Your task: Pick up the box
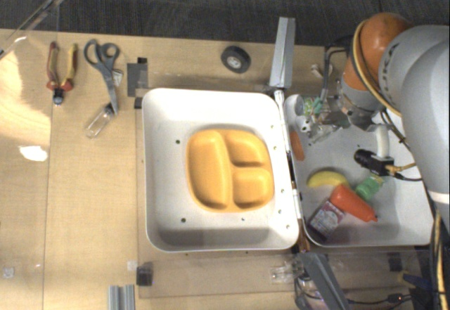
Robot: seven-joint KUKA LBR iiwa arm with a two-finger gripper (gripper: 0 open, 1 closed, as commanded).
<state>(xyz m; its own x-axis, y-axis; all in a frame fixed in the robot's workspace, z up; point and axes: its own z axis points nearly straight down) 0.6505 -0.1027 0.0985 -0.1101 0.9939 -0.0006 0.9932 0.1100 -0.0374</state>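
Note:
The box [325, 218] is a small dark carton with a purple and white label. It lies tilted at the front left of the right bin [408, 228], touching the blunt end of an orange carrot [355, 204]. My gripper [314, 117] hangs low over the back left corner of the same bin, well behind the box and apart from it. Wires and fittings crowd the wrist.
A yellow banana [327, 178] and a green item [370, 186] lie between the gripper and the box. A thin orange stick [297, 144] rests along the bin's left wall. The left bin [165, 217] holds a yellow divided plate [229, 168]. Scissors [107, 73], pliers [60, 69] and a tape roll [235, 58] lie on the bench.

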